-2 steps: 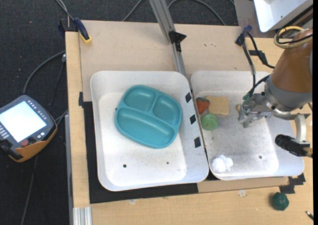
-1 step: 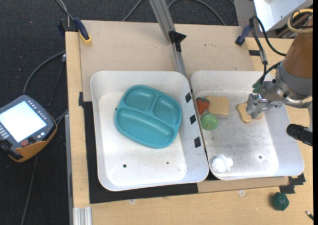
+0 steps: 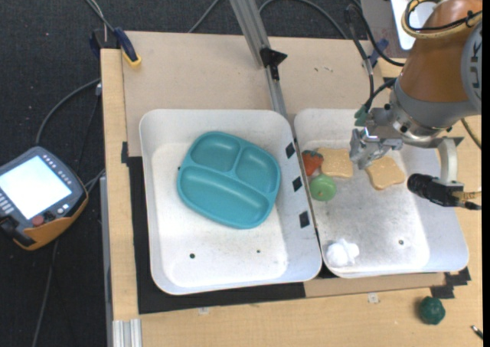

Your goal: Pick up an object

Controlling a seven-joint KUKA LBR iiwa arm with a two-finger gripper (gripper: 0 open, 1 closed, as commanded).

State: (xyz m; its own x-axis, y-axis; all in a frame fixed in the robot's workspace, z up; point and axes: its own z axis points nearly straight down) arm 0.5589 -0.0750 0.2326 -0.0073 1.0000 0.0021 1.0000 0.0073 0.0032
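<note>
My gripper (image 3: 368, 155) hangs over the upper part of the right bin (image 3: 398, 257), reaching in from the right. It sits between two tan bread-like pieces: one (image 3: 337, 164) just to its left and another (image 3: 385, 174) just below and to its right. A red-orange item (image 3: 311, 162) lies against the bin's left wall, with a green ball (image 3: 322, 188) right under it. A white crumpled object (image 3: 342, 252) rests near the bin's front left corner. Nothing is visibly held.
The left bin (image 3: 222, 265) holds a teal divided plate (image 3: 229, 178). A grey pole (image 3: 253, 20) slants down to the gap between the bins. A dark green object (image 3: 431, 309) lies on the bench outside the right bin's front right corner.
</note>
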